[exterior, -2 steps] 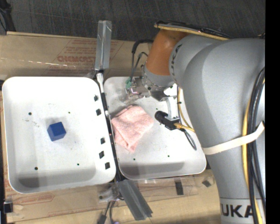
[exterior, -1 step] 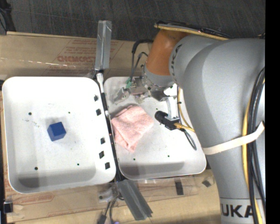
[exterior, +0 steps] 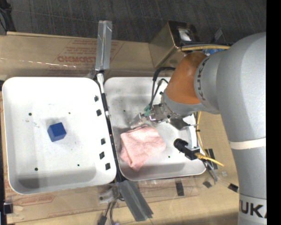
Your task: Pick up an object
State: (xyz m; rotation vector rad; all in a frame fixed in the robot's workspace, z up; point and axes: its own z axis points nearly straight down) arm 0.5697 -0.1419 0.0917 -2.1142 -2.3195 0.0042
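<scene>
Desk [exterior: 33,48]: flattened brown cardboard covers top, red print visible along far edge. Two shallow white bins side by side directly on desk, near walls touching along centre seam. Left bin [exterior: 11,125]: holds blue cube [exterior: 56,131]. Right bin [exterior: 126,90]: holds crumpled pink cloth [exterior: 140,146]. Grey metal bracket [exterior: 103,43] stands at far end of seam; second grey bracket [exterior: 133,201] at near end.

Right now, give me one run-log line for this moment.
arm: over right bin | gripper: above pink cloth, nothing visibly held | blue cube: left bin | pick: not yet done
</scene>
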